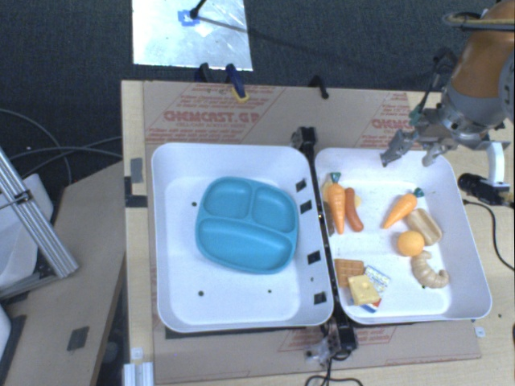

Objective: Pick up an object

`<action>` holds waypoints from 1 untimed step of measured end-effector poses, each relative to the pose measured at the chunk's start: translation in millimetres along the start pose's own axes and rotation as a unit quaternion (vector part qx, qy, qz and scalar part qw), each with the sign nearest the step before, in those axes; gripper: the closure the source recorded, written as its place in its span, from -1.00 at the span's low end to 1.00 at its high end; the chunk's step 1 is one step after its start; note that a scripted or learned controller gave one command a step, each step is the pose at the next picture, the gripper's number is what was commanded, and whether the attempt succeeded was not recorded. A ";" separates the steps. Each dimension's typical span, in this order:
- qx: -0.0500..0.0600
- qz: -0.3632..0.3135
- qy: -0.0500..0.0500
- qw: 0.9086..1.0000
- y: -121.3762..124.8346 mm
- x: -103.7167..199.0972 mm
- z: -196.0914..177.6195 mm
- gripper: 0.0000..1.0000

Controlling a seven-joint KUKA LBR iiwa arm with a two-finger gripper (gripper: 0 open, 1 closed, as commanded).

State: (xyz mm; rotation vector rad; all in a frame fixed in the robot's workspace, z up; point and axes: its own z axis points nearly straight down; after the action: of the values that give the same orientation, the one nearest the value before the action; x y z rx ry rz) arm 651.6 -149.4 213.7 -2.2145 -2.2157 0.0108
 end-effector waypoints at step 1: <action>-0.006 -0.001 -0.001 1.000 2.6 0.4 -8.6 -1.00</action>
State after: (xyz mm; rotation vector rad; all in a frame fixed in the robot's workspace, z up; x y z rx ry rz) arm 654.3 -149.0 222.3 -2.2193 -2.2255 -0.0013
